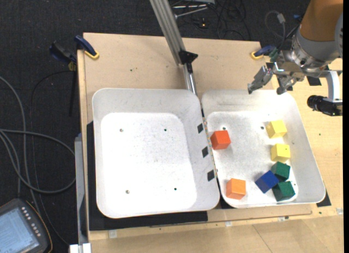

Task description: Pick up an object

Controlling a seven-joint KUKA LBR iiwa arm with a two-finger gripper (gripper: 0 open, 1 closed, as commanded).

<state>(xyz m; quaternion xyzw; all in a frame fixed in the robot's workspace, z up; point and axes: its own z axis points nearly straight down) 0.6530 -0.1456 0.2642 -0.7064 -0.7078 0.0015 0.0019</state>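
My gripper (269, 83) hangs open above the far edge of the right bin (305, 137), with nothing between its two fingers. Several blocks lie in that bin, all well in front of the gripper. An orange-red block (220, 139) sits near the bin's left wall. A second orange block (235, 188) lies at the front left. Two yellow blocks (276, 128) (281, 152) rest on the right side. In the front right corner a blue block (266, 181) touches two green blocks (281, 169) (283, 191).
The left bin (109, 110) lies beside the right one. A slanted metal pole (166, 17) runs down to the gap between the bins. Clamps (82, 44) (262, 53) grip the bench's far corners. Cables and a pendant (16, 230) lie at left.
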